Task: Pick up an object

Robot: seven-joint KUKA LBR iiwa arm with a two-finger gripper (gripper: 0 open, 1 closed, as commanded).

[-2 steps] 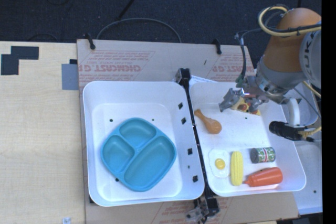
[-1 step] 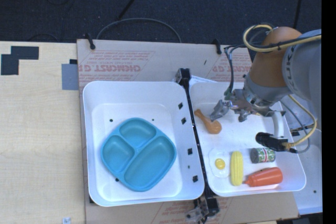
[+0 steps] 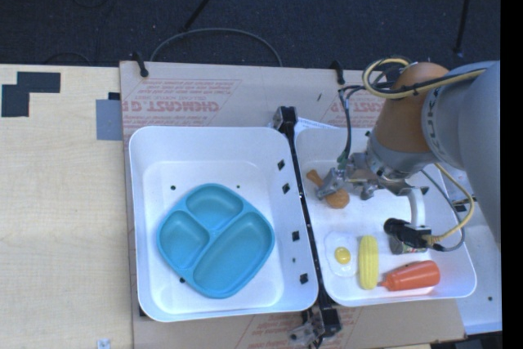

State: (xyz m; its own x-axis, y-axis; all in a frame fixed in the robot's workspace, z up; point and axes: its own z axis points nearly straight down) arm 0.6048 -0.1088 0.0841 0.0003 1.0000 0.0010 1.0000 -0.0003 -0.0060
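My gripper [image 3: 346,185] is low in the right bin [image 3: 458,278], at its upper left part. It sits right over a brown toy drumstick [image 3: 336,199], whose thin end points toward the divider; I cannot tell whether they touch. Nearer the front of the same bin lie a fried egg toy [image 3: 341,255], a yellow corn cob [image 3: 368,261] and an orange carrot [image 3: 413,276], side by side and apart from the gripper.
The left bin [image 3: 147,151] holds a blue divided plate [image 3: 216,239]. A black divider rail [image 3: 297,204] runs between the bins. The grey arm with its orange band [image 3: 409,106] reaches in over the right bin's far right side.
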